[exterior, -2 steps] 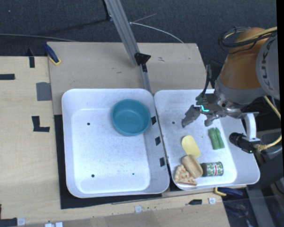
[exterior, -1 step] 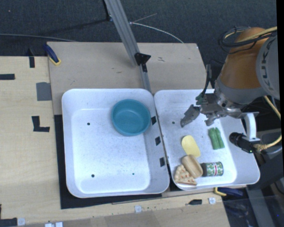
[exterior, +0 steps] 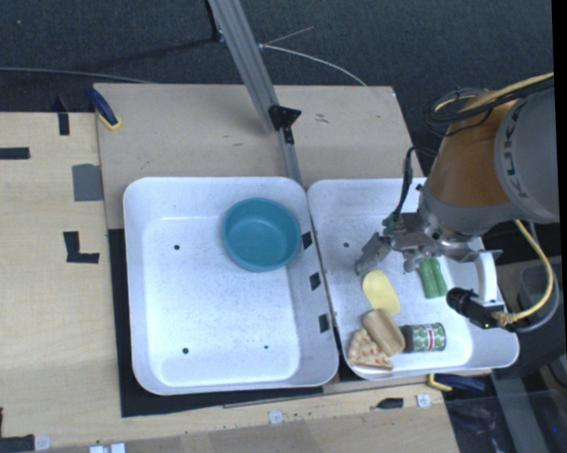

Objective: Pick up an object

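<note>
Right bin (exterior: 344, 209), near edge: one waffle-like snack (exterior: 367, 351) at the near-left corner, one brown bread roll (exterior: 385, 331) touching it, one green can (exterior: 423, 338) lying on its side just right of the roll. One yellow lemon-shaped piece (exterior: 381, 293) a bit farther in. One green item (exterior: 432, 278) beside it, half hidden under the arm. Gripper (exterior: 390, 251) sits over the middle of that bin, fingers spread apart, nothing between them. Left bin (exterior: 165, 301): one blue bowl (exterior: 260, 233), upright, toward the far-right corner.

The wooden bench (exterior: 42, 278) bears two white bins (exterior: 167, 357) side by side.
</note>
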Controlling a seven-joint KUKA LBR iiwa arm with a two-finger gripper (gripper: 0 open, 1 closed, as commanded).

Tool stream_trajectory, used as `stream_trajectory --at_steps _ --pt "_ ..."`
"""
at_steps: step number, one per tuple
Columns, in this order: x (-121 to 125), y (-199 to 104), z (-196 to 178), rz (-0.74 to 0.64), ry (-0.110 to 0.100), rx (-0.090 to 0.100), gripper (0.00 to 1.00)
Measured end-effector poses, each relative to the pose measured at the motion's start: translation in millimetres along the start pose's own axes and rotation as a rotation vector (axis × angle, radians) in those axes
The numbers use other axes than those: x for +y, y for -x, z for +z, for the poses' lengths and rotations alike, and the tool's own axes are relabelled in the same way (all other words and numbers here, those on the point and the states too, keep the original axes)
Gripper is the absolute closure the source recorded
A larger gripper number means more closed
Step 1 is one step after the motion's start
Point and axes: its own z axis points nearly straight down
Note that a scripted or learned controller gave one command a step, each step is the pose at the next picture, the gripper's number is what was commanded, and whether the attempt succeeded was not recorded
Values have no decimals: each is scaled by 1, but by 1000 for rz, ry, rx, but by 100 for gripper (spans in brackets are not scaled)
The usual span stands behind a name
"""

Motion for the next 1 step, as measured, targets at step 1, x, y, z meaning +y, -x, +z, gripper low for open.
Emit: stream_trajectory --at_steps 1 --pt "-5 7 61 0 -1 0 0"
